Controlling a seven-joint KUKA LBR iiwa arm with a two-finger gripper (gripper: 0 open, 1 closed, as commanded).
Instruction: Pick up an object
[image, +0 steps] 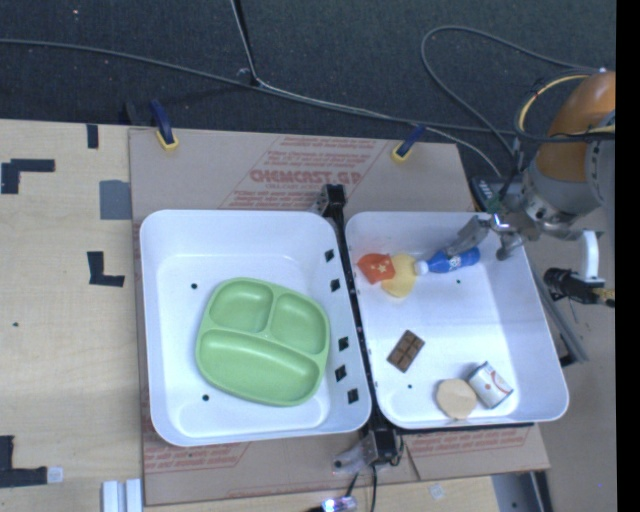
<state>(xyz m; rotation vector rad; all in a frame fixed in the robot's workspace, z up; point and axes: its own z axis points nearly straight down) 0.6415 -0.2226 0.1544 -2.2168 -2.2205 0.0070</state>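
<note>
Objects for picking are gathered in the right bin (520, 330): an orange piece (375, 267) and a yellow piece (399, 277) lie touching near its far left corner, with a blue-and-white item (448, 263) just beside them toward the far edge. A brown chocolate-like block (405, 350) is seen near the middle of the bin floor. By the near edge a round tan disc (456, 399) is placed against a small white-and-red can (490, 384), which lies tilted.

The gripper (492, 235) is poised over the far right corner of the same bin, close to the blue-and-white item; nothing is seen between its fingers, and whether they are apart or together cannot be told.

A green divided plate (264, 341) is set in the middle of the left bin (165, 250). Both bins are carried on a cardboard sheet (300, 170), fixed at its far edge by two clamps (163, 128)
</note>
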